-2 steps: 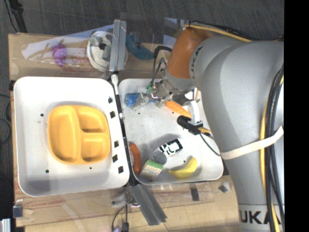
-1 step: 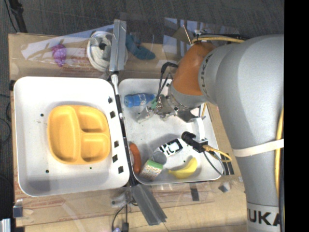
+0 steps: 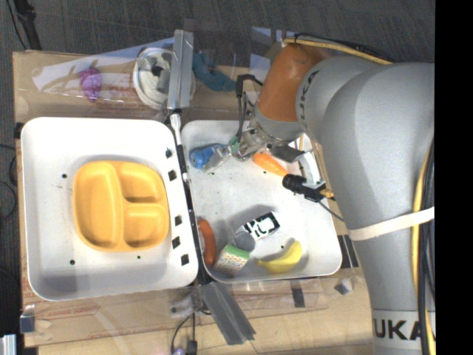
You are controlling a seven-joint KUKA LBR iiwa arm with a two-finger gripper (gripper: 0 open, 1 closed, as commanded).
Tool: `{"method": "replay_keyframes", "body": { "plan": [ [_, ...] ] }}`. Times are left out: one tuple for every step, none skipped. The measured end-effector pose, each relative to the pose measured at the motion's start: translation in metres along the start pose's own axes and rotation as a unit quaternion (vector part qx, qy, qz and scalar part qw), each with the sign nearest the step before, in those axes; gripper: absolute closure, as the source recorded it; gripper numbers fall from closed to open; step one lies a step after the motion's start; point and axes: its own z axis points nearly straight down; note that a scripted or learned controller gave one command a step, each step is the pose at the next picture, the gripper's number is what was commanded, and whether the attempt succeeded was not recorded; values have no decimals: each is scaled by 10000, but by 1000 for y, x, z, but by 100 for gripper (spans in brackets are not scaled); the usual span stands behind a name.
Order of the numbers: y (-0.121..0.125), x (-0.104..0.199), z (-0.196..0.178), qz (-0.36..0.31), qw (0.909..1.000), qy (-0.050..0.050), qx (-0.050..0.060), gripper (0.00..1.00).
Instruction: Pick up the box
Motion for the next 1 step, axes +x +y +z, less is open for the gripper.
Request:
{"method": "replay_keyframes", "body": {
  "plan": [
    [5, 10, 0, 639, 9980, -21, 1, 0]
  ]
}}
